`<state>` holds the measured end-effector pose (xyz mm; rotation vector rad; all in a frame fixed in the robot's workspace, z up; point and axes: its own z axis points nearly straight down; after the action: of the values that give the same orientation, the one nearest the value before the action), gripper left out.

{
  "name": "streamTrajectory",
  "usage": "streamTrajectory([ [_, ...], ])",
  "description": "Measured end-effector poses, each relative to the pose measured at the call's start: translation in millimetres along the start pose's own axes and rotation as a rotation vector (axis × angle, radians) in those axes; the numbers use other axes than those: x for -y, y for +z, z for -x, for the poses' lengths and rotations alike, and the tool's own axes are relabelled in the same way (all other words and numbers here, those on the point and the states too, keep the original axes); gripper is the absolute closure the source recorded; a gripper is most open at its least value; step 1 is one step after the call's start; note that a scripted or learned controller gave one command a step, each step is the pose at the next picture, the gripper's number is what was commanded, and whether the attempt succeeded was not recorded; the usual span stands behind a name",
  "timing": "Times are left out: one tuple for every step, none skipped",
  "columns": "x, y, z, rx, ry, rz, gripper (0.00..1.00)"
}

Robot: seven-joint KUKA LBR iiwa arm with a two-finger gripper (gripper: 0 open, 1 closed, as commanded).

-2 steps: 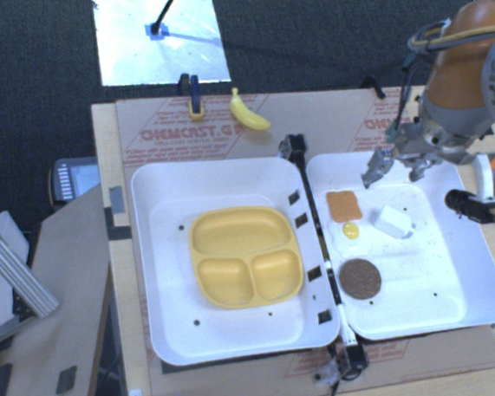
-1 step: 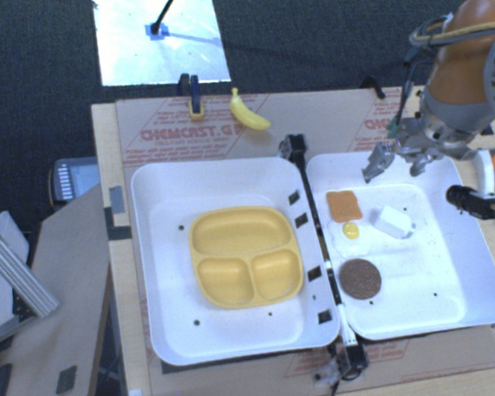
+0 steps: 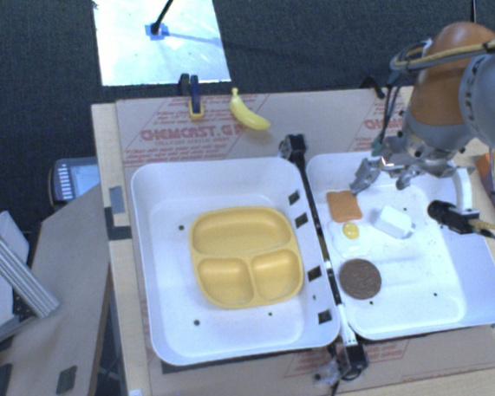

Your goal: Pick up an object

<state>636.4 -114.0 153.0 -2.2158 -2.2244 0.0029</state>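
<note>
My gripper (image 3: pixel 383 176) hovers over the far part of the right bin (image 3: pixel 467 302), its two fingers spread apart with nothing between them. Just below its left finger lies a tan toast slice (image 3: pixel 344 203). A small white block (image 3: pixel 392 220) sits in front of the gripper, apart from it. A fried egg (image 3: pixel 352 233) with a yellow yolk lies beside the toast, and a round brown patty (image 3: pixel 360 278) rests nearer the front.
The left bin (image 3: pixel 169 331) holds a yellow divided plate (image 3: pixel 243 256). A banana (image 3: pixel 248 113) and a yellow-and-blue clamp (image 3: pixel 193 98) lie on the cardboard behind the bins. A black divider (image 3: pixel 317 238) runs between the bins.
</note>
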Motion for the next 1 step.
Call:
streamTrajectory([
  [-1.0, 61.1, -6.7, -0.001, -0.002, -0.001, 0.0],
])
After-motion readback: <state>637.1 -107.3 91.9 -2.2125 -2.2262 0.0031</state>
